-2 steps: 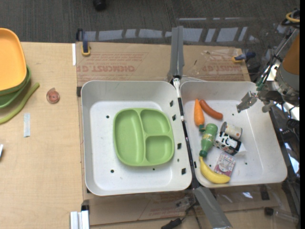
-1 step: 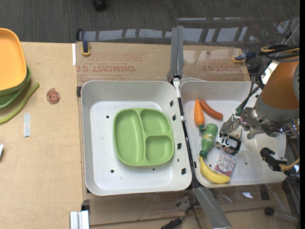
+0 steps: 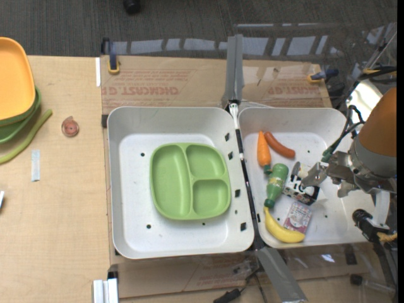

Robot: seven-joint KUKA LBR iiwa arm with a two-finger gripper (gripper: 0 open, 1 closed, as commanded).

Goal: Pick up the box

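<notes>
My gripper sat low in the right bin, its fingers spread a little way around the dark top end of the box — I could not tell whether they truly gripped it. The box lay flat, long axis running near to far, tilted slightly right at its far end. Just beside it lay a banana; farther back — a green bottle, then a carrot.

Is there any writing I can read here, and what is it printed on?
"CHEMCAST GP": red print, seen upside down, on the brown cardboard sheet behind the left bin.
A second red print on the cardboard behind the right bin: too faint to read.
Small box and packet by the banana: labels too small and blurred.
</notes>
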